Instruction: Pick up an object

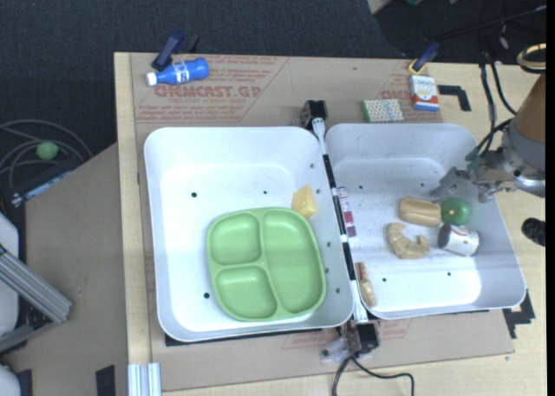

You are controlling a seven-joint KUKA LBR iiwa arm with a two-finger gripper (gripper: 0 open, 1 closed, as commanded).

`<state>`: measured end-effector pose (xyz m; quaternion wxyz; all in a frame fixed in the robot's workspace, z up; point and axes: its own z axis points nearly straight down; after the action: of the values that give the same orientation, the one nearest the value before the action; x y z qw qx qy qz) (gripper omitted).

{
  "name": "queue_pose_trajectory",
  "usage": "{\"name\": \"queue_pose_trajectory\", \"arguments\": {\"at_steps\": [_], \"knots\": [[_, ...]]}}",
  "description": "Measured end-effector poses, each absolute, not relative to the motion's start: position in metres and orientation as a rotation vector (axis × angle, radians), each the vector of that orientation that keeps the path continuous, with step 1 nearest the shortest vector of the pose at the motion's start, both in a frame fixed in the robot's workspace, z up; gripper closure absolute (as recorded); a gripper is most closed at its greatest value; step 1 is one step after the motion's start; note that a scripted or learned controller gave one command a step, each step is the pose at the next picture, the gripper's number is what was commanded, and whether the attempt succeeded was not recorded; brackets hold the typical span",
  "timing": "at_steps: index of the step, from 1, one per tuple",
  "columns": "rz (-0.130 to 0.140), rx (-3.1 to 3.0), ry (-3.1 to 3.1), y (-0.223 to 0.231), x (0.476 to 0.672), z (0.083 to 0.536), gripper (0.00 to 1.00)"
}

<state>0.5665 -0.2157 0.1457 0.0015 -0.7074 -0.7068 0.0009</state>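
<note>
The right bin (392, 148) holds a tan bread-like roll (420, 210), a green ball (457, 210), a small white and silver can (460, 240) lying on its side, a beige croissant-shaped piece (406, 242) and a small brown item (365, 286) against its left wall. My gripper (468, 185) hangs over the bin's right side, just above and behind the green ball, apart from the roll. Nothing shows held in it. The grey arm (531, 139) comes in from the right edge.
The left bin (173, 212) carries a green divided plate (263, 262) and a yellow wedge (304, 201) by its right wall. Behind the bins on the bench lie a blue and white bottle (178, 72), a small carton (423, 91) and a patterned pad (382, 109).
</note>
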Motion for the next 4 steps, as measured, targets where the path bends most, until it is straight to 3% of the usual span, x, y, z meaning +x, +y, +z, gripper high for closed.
{"name": "queue_pose_trajectory", "arguments": {"at_steps": [1,2,3,4], "knots": [[0.001,-2.215,-2.221,-0.150,0.590,0.083,0.00],[0.001,-2.218,-2.220,-0.120,0.555,0.084,0.00],[0.002,-2.221,-2.219,-0.138,0.533,0.085,0.00],[-0.002,-2.220,-2.224,-0.094,0.553,0.084,0.00]]}}
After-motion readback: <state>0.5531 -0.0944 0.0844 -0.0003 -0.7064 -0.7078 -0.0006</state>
